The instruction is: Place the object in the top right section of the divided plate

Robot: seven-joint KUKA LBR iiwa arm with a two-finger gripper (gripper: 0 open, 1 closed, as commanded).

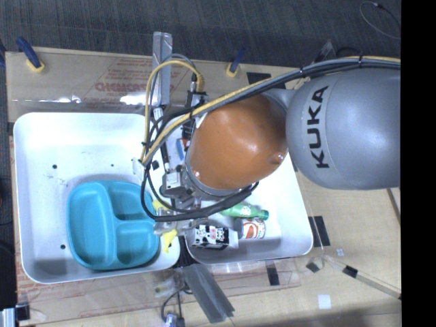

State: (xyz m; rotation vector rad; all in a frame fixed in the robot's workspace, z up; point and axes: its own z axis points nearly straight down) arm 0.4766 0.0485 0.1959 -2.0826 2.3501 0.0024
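Two white bins (41, 148); arm (235, 145) bends over their divide.

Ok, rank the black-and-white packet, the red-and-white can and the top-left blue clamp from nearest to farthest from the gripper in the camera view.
1. black-and-white packet: in the right bin, just right of the gripper.
2. red-and-white can: further right in the same bin.
3. blue clamp: on the bench's far left corner.

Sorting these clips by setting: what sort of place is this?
Probably a robotics lab bench: a KUKA arm reaches over two white bins, one holding a blue divided plate, with clamps along the board's edge.
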